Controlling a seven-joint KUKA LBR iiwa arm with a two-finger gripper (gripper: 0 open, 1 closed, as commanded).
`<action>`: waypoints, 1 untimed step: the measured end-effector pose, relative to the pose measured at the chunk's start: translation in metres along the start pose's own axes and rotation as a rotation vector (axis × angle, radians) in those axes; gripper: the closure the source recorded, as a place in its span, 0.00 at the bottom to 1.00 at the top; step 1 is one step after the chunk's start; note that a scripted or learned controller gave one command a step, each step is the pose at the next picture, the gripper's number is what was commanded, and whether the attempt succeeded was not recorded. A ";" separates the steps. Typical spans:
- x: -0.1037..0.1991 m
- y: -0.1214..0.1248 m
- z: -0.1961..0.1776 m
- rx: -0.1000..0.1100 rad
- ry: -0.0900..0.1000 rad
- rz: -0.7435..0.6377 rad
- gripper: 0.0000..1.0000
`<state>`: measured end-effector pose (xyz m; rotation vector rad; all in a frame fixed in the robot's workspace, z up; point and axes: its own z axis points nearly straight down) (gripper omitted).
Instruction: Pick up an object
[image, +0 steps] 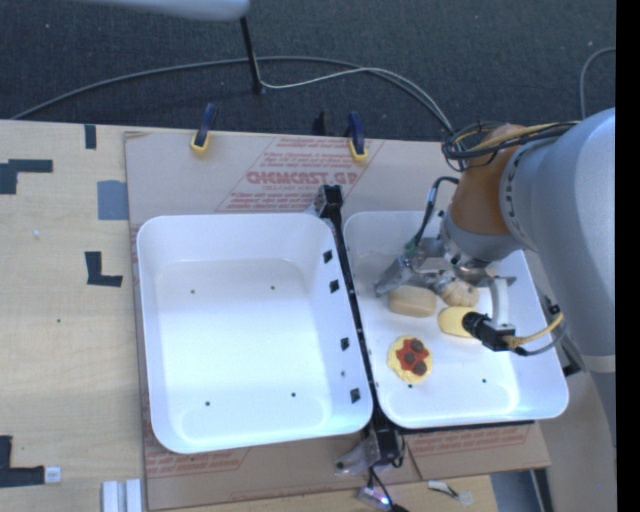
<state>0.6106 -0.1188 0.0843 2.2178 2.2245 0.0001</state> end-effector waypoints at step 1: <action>-0.001 0.000 -0.011 -0.002 0.000 0.002 1.00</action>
